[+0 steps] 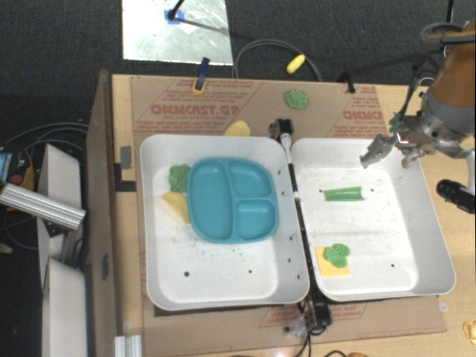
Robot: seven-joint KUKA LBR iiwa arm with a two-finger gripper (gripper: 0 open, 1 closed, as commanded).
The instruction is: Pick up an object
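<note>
Fingers (374,153) spread apart, holding nothing, above the right bin (428,270). The green stick (343,193) looks light and stiff; best pinched across its middle.

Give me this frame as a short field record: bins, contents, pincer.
left bin: blue divided plate; green piece and yellow piece at the plate's left edge
right bin: green stick lying flat; green clump on a yellow square
pincer: over the right bin's far right corner, nothing between its fingers
outside bins: green lump on the cardboard
</note>
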